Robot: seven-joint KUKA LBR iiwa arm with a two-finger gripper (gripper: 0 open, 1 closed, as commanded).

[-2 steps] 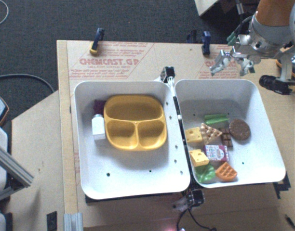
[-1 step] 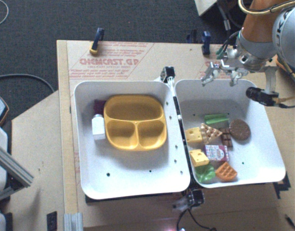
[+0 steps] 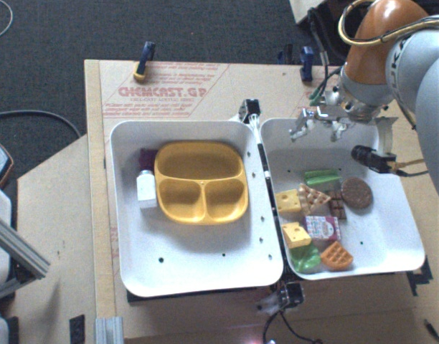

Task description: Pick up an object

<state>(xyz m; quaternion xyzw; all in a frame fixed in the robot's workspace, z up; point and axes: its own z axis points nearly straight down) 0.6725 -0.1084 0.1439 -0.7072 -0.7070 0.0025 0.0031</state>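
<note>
Camera view: glossy yellow 3-compartment tray [image 3: 200, 181], round brown disc [image 3: 356, 193].

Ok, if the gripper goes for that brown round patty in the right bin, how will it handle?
The brown patty looks like a flat toy disc, so probably stiff and light. Lying flat, it shouldn't roll, though its low edge may slip from the gripper. It seems to touch the chocolate piece, which may shift.

yellow tray [image 3: 201, 182], white bins [image 3: 126, 213], brown cookie [image 3: 356, 192]
</note>
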